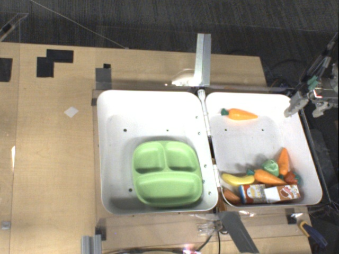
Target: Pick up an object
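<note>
A: Target candidate is the lone carrot (241,114) in the right bin (265,142), near the back wall, well apart from the pile along the front edge. Nothing touching it.

B: How will it handle?

A: Judging by the look, a hollow plastic toy: light, stiff, smooth skin, so probably a bit slippery. It's tapered, lying on its side with the green top pointing left. Best hold is across the thick middle of the orange body; the narrow tip would likely squirt out.

B: And the pile?

A: Harder. Banana (237,179), a second carrot (268,177), a third one (284,161) leaning by the right wall, a green piece (271,167) and a juice carton (270,193) are all packed together and touching. The carton is boxy with flat sides, fine to pinch, but it's hemmed in.

B: Left bin (122,142)?

A: It holds a green divided plate (168,172), three compartments, lying flat. Wide, low, rounded rim; poor grip from above.

B: Gripper (296,103)?

A: At the right bin's back right corner, above the rim, near the carrot but not over it. State of the fingers: cannot tell, too small and blurred. Nothing seen in them.
</note>
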{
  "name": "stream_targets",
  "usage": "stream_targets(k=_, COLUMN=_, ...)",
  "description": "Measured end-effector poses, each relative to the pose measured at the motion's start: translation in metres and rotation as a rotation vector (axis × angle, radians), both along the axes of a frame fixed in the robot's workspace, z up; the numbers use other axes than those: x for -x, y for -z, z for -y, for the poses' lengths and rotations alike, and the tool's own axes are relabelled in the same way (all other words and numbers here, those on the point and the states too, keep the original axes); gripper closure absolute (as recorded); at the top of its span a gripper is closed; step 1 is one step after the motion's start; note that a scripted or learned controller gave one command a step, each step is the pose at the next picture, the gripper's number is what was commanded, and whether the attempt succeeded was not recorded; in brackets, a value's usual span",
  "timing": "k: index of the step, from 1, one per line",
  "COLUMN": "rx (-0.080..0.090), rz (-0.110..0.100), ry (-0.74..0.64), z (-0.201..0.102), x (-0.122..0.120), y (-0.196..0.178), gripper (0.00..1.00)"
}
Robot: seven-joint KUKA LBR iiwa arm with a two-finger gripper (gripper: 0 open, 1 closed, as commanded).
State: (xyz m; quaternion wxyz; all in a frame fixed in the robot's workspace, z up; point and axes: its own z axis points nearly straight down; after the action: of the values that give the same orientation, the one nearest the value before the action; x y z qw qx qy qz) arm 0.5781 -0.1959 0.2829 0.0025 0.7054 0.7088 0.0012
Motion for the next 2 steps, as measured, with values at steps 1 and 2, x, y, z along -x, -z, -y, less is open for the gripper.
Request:
stream_targets(k=1, rx=-0.001, rz=0.002, ry=-0.034, z=-0.016, x=-0.010, y=0.186, gripper=0.00)
stream_targets(k=2, rx=-0.001, rz=0.002, ry=-0.124, z=0.009, x=0.034, y=0.187, gripper=0.00)
